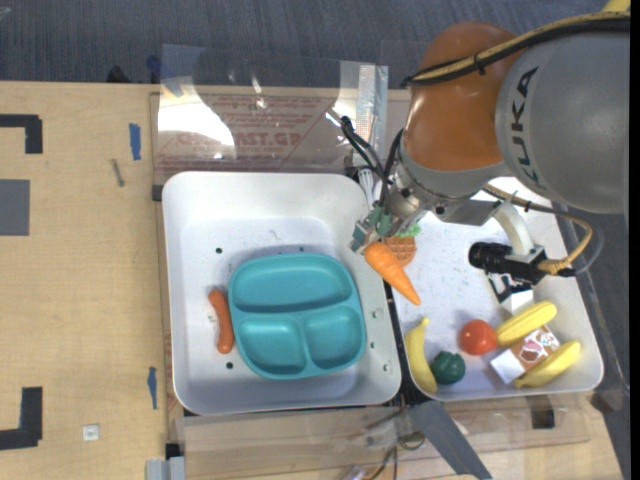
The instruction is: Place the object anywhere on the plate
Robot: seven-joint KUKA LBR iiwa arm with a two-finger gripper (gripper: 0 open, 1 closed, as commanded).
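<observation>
The jaws grip the leafy top of the carrot (pixel 392 265), which hangs tip-down under the gripper (pixel 385 223) at centre frame, over the seam between the bins. At left, a small sausage (pixel 222 320) lies beside the teal plate (pixel 296 313). At lower right sit a banana (pixel 418 353) and a tomato (pixel 477 337). The carrot looks ready to travel left, towards the plate.

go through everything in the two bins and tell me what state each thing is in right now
end effector: at the carrot's leafy top, over the wall between the bins
carrot: tilted, tip toward the right bin
plate: flat in the left bin, nothing on it
sausage: lying beside the plate
tomato: resting in the right bin
</observation>
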